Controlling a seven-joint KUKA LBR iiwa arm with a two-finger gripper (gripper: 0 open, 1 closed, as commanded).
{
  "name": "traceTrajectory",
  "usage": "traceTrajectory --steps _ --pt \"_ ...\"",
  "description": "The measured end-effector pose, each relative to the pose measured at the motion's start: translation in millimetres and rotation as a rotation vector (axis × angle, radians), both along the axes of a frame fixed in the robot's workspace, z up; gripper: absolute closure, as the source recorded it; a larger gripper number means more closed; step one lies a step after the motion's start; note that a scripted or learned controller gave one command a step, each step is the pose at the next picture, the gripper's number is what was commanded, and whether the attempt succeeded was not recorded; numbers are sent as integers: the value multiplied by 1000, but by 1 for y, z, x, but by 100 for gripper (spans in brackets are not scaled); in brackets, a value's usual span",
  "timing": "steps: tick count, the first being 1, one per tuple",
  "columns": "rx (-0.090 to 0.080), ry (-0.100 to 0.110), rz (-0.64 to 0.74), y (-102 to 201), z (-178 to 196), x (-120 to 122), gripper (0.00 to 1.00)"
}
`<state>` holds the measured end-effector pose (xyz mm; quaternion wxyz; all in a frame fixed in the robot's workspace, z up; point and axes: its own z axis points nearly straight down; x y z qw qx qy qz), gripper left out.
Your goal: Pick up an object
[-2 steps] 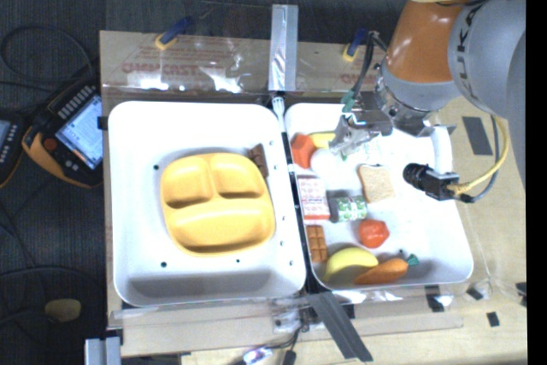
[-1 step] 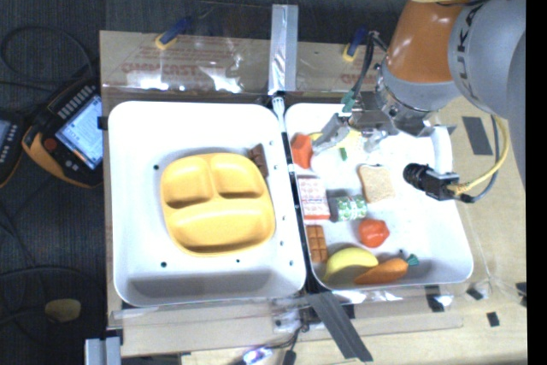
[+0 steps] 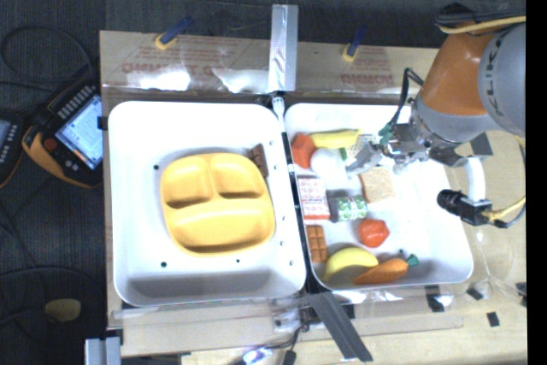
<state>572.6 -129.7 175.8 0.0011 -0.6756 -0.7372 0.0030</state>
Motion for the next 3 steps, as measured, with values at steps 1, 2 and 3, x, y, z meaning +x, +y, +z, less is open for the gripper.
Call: traceTrajectory --steps 1,2,3 --pt "0 -16 70 -4 -78 5 0" --pt "-2 1 -8 -21 -88 96 0" --pt "-1 -2 -61 -44 -24 96 0"
